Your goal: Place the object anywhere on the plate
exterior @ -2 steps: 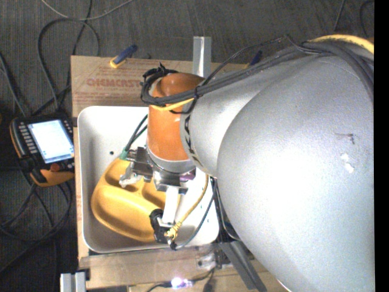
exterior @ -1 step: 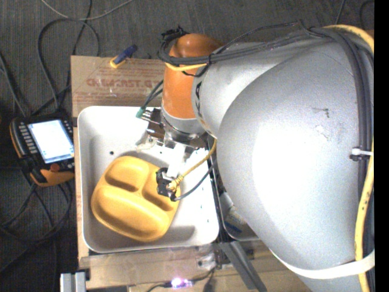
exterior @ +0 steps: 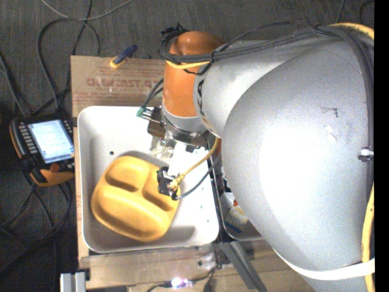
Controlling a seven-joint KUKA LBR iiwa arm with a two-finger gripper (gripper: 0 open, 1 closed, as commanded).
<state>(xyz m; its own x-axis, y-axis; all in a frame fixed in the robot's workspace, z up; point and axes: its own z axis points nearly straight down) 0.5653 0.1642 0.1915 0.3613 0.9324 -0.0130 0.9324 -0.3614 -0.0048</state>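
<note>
The arm [exterior: 292, 151] (orange band [exterior: 182, 84] above its wrist [exterior: 180, 125]) reaches in, wrist pointing down.

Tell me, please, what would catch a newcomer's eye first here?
The huge grey arm dominates the right half, its orange band bright at top centre. Beneath it a yellow divided plate lies in the white bin, the gripper hanging at the plate's upper right edge. A lit teach pendant sits left of the bin.

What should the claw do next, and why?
Probably slide a little further over, toward the middle of the yellow plate. The claw hangs by the plate's upper right rim, so anything let go there might miss. I cannot tell whether it carries anything.
</note>
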